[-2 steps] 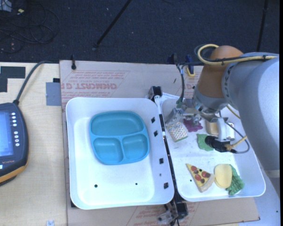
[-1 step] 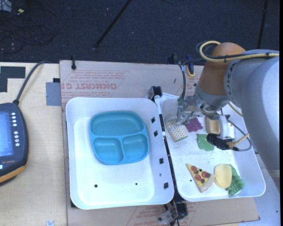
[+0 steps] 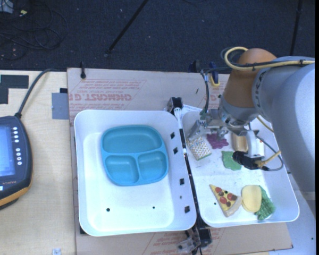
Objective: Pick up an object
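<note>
The grey arm with its orange band [image 3: 244,86] is reaching in from the right and bending down over the far left part of the right shallow white plastic bin [image 3: 287,206]. Its hand [image 3: 208,127] is hanging low just above the bin floor, and whether it is gripping anything cannot be told from this slanted view, because the wrist and cables are covering it.

Directly beside the hand, a small speckled white and tan block [image 3: 200,148] is lying tilted near the divider between the bins. A purple leafy toy piece [image 3: 219,141] is lying just to the right of it, partly under the wrist. Further right, a green leafy toy piece [image 3: 232,160] is lying against a black part of the arm's fittings. At the near side of the same bin, a toy pizza slice with red dots [image 3: 225,198] is lying next to a pale yellow rounded toy [image 3: 251,197], which is touching another green leafy piece [image 3: 266,206].

The left shallow white plastic bin [image 3: 93,195] is holding a blue three-compartment plastic tray [image 3: 134,154]. A control pendant with a lit screen [image 3: 5,161] is sitting on the wooden desk [image 3: 37,227] at the far left.
</note>
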Action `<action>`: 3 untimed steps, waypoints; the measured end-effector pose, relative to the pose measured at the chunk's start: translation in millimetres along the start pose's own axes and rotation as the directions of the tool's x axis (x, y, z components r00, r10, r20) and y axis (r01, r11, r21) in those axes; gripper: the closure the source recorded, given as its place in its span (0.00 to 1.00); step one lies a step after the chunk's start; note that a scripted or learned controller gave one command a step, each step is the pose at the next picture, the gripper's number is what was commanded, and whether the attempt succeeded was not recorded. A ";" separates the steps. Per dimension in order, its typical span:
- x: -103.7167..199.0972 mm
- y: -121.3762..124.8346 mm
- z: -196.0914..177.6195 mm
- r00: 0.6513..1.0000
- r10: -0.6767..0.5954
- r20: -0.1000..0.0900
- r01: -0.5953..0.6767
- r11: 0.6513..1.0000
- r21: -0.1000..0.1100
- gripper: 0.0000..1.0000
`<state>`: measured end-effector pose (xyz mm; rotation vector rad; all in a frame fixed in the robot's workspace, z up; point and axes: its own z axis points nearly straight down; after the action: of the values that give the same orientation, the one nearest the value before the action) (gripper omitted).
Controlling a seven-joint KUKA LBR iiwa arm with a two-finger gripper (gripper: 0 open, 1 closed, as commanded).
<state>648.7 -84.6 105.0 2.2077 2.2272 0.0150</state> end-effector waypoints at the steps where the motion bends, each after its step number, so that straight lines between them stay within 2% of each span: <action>1: 3.6 -1.1 10.9 1.000 0.007 0.002 -0.007 1.000 0.000 0.00; 2: -1.2 -1.3 9.9 1.000 0.007 -0.001 -0.007 1.000 -0.001 0.00; 3: -29.5 -14.7 8.9 1.000 0.009 0.000 -0.009 1.000 -0.006 0.00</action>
<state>634.4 -114.1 95.9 2.2153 2.2140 0.0218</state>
